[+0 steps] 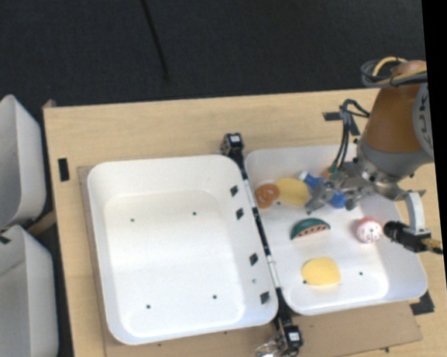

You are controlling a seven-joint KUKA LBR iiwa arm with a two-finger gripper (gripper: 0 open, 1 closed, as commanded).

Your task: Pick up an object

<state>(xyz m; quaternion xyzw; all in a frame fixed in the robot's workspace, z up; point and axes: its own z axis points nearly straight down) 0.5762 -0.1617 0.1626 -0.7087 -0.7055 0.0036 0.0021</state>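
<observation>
A: Several toys crowd the right bin; the claw hangs low over a blue piece beside the yellow one.

B: Open or closed? (Can't tell.) It may nudge neighbours and miss.

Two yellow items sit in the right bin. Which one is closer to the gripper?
The upper yellow item, lying beside the orange piece. It is close to the gripper; the round yellow one sits near the bin's front edge.
</observation>
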